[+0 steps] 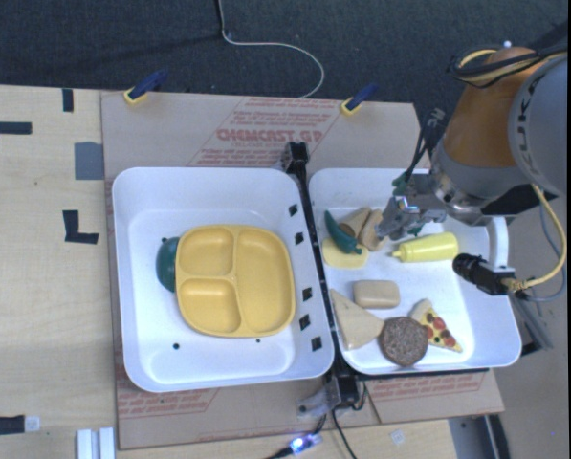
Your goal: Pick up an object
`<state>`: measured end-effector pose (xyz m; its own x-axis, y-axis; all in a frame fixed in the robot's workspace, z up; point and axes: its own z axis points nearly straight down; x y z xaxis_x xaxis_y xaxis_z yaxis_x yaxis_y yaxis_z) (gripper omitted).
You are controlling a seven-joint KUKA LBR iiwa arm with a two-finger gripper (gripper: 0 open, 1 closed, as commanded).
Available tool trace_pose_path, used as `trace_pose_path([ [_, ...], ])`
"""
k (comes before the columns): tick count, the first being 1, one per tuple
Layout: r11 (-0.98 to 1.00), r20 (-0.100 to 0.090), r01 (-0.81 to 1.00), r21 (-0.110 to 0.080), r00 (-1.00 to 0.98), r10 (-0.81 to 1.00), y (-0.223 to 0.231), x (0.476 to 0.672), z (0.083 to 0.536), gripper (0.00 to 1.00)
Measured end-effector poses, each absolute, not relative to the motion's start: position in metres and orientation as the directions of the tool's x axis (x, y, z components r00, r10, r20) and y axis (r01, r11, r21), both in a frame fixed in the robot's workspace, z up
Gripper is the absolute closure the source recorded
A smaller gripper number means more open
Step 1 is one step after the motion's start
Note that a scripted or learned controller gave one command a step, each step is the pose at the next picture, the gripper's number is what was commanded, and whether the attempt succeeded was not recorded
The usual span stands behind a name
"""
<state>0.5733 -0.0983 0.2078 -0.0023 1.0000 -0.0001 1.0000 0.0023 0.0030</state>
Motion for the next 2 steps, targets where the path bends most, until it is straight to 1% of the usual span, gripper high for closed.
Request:
trace_pose_path([
  [1,0.001,0.0,1.0,0.0,-0.001,1.0,-0.098,0.574,0.225,1.0],
  [2,0.007,0.002,1.0,0.0,-0.007,1.0,-0.042,0.6,0.231,1.0],
])
